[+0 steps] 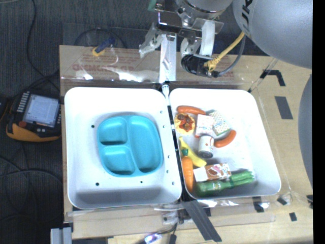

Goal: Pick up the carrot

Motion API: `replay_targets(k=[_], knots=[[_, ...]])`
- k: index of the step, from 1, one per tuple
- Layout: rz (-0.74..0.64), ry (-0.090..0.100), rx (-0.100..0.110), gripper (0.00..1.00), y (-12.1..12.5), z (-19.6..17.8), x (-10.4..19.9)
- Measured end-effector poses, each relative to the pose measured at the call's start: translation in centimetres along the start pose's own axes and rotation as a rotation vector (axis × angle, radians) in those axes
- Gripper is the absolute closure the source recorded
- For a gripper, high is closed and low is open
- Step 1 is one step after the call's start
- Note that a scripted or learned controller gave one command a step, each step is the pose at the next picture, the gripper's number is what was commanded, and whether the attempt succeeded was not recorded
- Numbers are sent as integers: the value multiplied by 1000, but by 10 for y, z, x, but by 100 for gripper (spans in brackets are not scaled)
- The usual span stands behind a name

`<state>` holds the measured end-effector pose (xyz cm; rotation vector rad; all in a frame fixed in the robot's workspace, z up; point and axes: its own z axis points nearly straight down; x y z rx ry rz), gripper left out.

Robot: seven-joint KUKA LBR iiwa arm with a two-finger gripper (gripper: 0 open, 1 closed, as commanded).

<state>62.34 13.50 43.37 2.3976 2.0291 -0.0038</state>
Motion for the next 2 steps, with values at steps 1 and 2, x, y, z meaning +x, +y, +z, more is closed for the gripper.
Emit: replay_targets(k=[1, 2], knots=[[-54, -2, 0, 0, -43, 0, -6], [57, -1, -1, 0, -86, 0, -111]])
